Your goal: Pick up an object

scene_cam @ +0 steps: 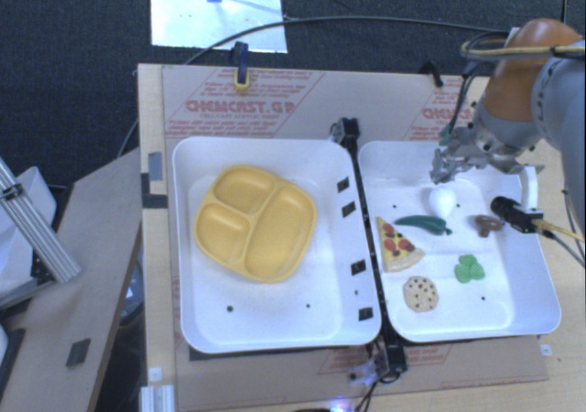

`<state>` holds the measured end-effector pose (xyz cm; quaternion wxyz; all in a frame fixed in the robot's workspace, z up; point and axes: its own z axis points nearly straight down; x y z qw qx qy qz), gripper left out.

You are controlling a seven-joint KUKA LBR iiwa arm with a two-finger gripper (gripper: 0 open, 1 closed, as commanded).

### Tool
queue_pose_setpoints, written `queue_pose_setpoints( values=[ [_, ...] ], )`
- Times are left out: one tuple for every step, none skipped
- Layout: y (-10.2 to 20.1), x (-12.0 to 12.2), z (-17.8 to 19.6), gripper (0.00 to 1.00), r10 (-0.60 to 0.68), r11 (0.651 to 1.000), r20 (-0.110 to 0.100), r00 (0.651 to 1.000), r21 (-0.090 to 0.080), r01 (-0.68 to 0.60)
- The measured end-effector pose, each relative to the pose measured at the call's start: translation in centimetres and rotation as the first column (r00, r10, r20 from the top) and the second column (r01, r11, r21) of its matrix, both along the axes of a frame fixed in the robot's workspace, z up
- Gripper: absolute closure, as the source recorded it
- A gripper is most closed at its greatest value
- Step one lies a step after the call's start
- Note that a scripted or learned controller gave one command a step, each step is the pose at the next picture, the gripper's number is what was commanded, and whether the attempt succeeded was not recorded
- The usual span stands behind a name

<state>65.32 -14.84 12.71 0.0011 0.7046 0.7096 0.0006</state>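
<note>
Six small toys lie in the right bin (pixel 522 309). The gripper (pixel 448 172) hangs just above a white egg (pixel 442 201); its jaw opening cannot be told, and nothing is seen held. Risk: the rounded egg may roll aside against the green pepper (pixel 423 224).

A yellow divided plate (pixel 255 222) lies in the left white bin (pixel 192 309). Both bins sit on a clear printed sheet (pixel 275 99) covering the counter (pixel 101 245).
</note>
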Motion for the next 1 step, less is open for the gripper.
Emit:
queue_pose_setpoints(
  values=[
    [0.27, -0.08, 6.32, 1.00, -0.002, 1.000, 0.003, 1.000, -0.001, 0.002]
  ],
)
